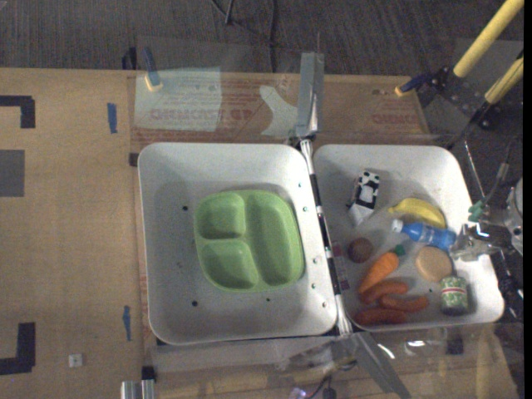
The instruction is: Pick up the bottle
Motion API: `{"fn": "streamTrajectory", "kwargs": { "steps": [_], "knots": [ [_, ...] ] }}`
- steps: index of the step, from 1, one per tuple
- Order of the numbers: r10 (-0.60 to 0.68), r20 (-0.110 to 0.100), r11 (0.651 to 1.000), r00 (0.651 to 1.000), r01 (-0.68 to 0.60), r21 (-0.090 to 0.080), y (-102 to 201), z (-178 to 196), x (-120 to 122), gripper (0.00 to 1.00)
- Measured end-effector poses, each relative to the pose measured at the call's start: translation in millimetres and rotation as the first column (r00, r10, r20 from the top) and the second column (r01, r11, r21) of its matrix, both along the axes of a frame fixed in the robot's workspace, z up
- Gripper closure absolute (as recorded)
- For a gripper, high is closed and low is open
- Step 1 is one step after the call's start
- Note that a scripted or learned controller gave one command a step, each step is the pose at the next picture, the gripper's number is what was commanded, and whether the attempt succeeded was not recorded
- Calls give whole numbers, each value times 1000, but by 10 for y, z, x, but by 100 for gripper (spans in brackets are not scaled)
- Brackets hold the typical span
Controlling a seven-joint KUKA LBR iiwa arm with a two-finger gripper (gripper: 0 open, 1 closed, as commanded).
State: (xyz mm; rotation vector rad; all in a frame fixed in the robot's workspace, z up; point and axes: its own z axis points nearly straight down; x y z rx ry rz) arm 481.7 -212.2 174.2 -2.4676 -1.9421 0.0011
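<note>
Two white bins sit side by side on the bench. The left bin (pixel 166 223) holds a green divided tray (pixel 248 239), lying flat near the middle, slightly toward the divider between the bins.

The right bin (pixel 432 160) holds the clutter. The bottle (pixel 424 233) is blue with a white cap end pointing left; it lies on its side in the right half of this bin, body angled toward the right rim. A banana (pixel 418 211) lies just above it, touching or nearly so. Below the bottle there is a round tan disc, likely a cookie (pixel 433 263). A small green-labelled can (pixel 454 294) stands upright near the bin's lower right corner. A carrot (pixel 379 271) lies tilted, with two reddish sausages (pixel 391 299) below it along the bottom edge. A small brown ball (pixel 360 249) sits left of the carrot's top. A black-and-white carton (pixel 365 191) sits in the upper middle, apart from the rest.

The gripper (pixel 475 238) is at the right rim of the right bin, just beside the bottle's right end. It is dark and partly blurred against the bin edge, so I can't tell how the jaws stand, or whether anything is clamped. Contact with the bottle isn't resolvable either.

Yellow poles (pixel 490 32) are in the upper right corner, off the bench.
</note>
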Motion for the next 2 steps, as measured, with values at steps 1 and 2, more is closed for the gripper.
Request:
{"fn": "streamTrajectory", "kwargs": {
  "steps": [1,2],
  "knots": [
    [-230,2,973,973,230,-1,628,802,391,100],
    [-52,9,999,999,52,1,1017,-868,272,100]
  ]
}}
